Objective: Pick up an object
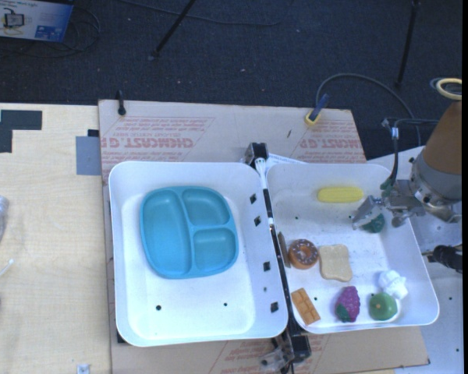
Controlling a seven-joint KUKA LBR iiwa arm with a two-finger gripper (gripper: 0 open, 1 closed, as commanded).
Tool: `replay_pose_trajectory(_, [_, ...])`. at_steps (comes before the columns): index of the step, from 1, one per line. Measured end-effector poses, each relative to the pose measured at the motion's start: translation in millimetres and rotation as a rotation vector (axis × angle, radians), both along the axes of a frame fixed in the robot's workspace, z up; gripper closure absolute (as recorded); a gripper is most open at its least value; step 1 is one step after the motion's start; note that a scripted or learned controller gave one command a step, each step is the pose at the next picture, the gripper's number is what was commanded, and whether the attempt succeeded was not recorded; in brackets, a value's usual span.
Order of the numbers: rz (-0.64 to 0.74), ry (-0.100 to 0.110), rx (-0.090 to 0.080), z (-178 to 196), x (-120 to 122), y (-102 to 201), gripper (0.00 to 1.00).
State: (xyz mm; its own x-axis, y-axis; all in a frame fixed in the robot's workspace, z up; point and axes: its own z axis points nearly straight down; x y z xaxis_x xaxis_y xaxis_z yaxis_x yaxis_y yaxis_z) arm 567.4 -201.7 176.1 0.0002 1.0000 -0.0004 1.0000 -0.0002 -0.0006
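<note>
While the grey arm with its orange band (451, 142) reaches in from the right, its two-finger gripper (372, 213) sits low over the far right part of the right-hand shallow white bin (421, 267); whether its fingers are spread or pressed together cannot be told, and no object is seen between them. Nearest to it, just to its left, lies the yellow oblong toy, banana-like and of smooth plastic (340, 195). Judged from its look, this candidate is light, stiff and somewhat slippery, so it would best be taken across its narrow middle, the fingers closing on its long sides. Nearer in the same bin lie a brown ring doughnut (303, 253), a pale tan bread slice (335, 262), an orange cracker-like block (305, 305), a purple grape cluster (347, 303), a green round fruit (383, 307) and a small white lump (391, 280). The flat slice and block offer little to pinch; the rounded fruits may roll. The left-hand white bin (132, 201) holds a blue sectioned plastic tray (189, 231), well apart from the gripper.
</note>
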Motion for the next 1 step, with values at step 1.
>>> replay_pose_trajectory(1, [-0.001, 0.004, 0.003, -36.8, -73.6, 34.6, 0.0])
